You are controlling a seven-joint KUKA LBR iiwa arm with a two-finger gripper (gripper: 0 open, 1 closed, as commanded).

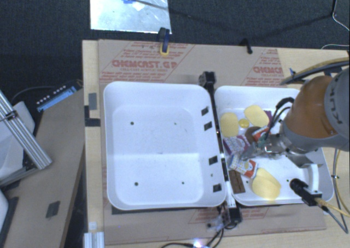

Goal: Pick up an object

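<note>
The right bin (306, 193) holds a heap of small things: three yellow rounded pieces (256, 114) (229, 123) (266, 183), a purple-and-white packet (234, 145), a red-and-white packet (247, 168) and a brown bar (236, 182) along its left wall. My gripper (257, 144) reaches in from the right and sits low over the middle of the heap, beside the purple packet. The wrist and the clutter hide its tips.
The left bin (158, 143) lies beside the right one, with black clips (213, 160) along the shared wall. Both rest on a cardboard sheet (147, 61). A metal plate (128, 1) lies at the back, and an aluminium rail (22, 137) stands at far left.
</note>
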